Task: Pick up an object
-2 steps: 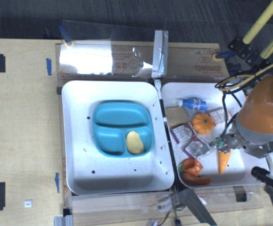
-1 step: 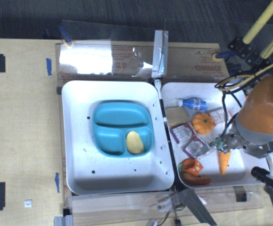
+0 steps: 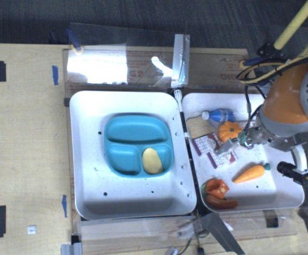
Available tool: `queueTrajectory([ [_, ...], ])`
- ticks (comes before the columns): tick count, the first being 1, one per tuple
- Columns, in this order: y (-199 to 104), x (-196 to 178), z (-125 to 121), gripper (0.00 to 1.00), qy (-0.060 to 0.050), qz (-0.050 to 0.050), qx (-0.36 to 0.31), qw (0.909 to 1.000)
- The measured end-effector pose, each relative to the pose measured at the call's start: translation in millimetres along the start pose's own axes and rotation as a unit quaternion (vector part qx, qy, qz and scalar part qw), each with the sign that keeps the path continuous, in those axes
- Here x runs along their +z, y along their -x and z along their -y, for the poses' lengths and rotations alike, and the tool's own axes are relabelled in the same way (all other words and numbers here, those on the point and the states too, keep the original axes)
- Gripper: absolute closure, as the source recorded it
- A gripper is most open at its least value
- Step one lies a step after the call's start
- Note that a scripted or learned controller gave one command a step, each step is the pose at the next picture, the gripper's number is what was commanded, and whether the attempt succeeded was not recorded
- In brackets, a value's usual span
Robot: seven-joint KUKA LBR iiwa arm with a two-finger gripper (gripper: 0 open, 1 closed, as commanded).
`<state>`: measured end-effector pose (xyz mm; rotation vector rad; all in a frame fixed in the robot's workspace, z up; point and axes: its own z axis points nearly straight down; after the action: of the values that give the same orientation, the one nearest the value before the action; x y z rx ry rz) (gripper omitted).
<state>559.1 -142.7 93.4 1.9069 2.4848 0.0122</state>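
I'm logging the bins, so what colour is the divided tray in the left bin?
Bright blue; the divided tray shows best in the camera view.

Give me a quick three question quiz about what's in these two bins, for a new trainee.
1. True or false: the yellow lemon lies in the blue tray.
2. Which bin holds the carrot: A left, B right?
3. Fill in: the claw hovers over the ____ bin.

Key: 1 true; 2 B; 3 right. The blue tray sits in the left bin; the carrot lies beside a red pepper.
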Motion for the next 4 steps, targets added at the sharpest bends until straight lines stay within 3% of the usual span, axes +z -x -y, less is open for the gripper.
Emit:
queueTrajectory([
  [1, 12.3, -38.5, -16.4, 0.0, -0.004, 0.0, 0.063, 0.998],
  [2, -16.7, 0.2, -67.3, 0.0, 0.002, 0.003, 0.047, 0.9989],
  [3, -17.4, -11.7, -69.5, 1.0, 0.004, 0.003, 0.046, 0.9989],
  [4, -66.8, -94.3, -131.9, 1.0, -0.002, -0.001, 0.089, 0.996],
])
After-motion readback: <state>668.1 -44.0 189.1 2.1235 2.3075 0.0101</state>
